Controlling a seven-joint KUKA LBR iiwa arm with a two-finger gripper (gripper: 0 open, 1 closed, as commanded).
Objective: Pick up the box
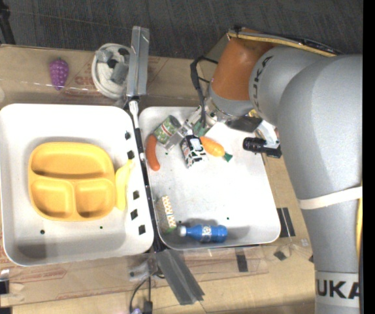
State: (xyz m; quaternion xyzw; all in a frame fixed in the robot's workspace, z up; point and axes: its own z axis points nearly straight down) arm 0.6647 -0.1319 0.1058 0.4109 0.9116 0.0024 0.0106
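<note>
Overhead view of the bench. The right bin (266,208) holds a small cluster at its far end: a green-labelled can (168,131), a small black-and-white box (192,150) and a carrot-shaped orange toy (214,148), with a red sausage-shaped piece (152,152) just to their left. A blue bottle (204,232) and a flat tan-and-dark packet (166,213) lie along the near wall, well apart from that cluster. The left bin (8,175) carries a yellow divided tray (70,178). The gripper (197,124) hangs at the cluster, directly above the box and beside the can; whether it is spread or pressed together cannot be told from this angle, and nothing is seen held in it. The box appears to be a light carton, stiff along its edges but likely to dent under a hard squeeze, with a printed surface that may be somewhat slick. A grasp across its two narrower faces seems soundest, though can and carrot toy crowd either side and may be nudged.
</note>
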